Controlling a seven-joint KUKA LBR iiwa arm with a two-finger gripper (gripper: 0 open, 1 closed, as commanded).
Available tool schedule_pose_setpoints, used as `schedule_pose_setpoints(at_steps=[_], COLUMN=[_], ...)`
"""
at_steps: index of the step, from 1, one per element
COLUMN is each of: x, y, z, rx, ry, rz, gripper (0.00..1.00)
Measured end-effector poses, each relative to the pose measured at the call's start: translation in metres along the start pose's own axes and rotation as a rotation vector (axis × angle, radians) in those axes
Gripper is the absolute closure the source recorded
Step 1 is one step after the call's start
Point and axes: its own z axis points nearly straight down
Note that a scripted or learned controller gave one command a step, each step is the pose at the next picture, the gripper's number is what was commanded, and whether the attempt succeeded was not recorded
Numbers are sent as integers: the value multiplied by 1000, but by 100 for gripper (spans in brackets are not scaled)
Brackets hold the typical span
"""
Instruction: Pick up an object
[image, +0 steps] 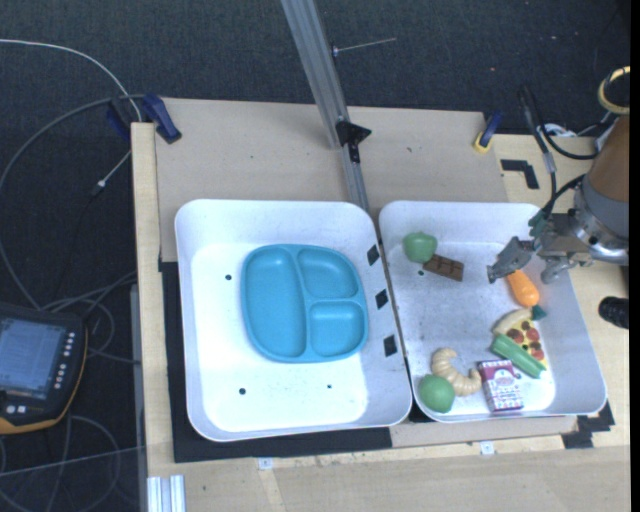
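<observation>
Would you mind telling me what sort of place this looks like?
Probably a robotics lab test bench: two white bins on a plywood bench, toy food such as a carrot in the right bin, and a teach pendant with loose cables.

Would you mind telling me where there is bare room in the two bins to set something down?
Left bin: a bare margin all around the blue tray, widest below it. Right bin: a bare patch mid-floor, between the brown block and the peanut. Its right side and lower edge are crowded with toys, near the gripper.
</observation>
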Motion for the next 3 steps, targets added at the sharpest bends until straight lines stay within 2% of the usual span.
schedule_pose_setpoints(at_steps=[1,2,3], x=[5,8,8], y=[2,-7,-6], z=[63,113,101], rx=[2,-4,-8], ry=[1,-1,-1], rz=[-1,-1,-1], gripper=[0,0,100])
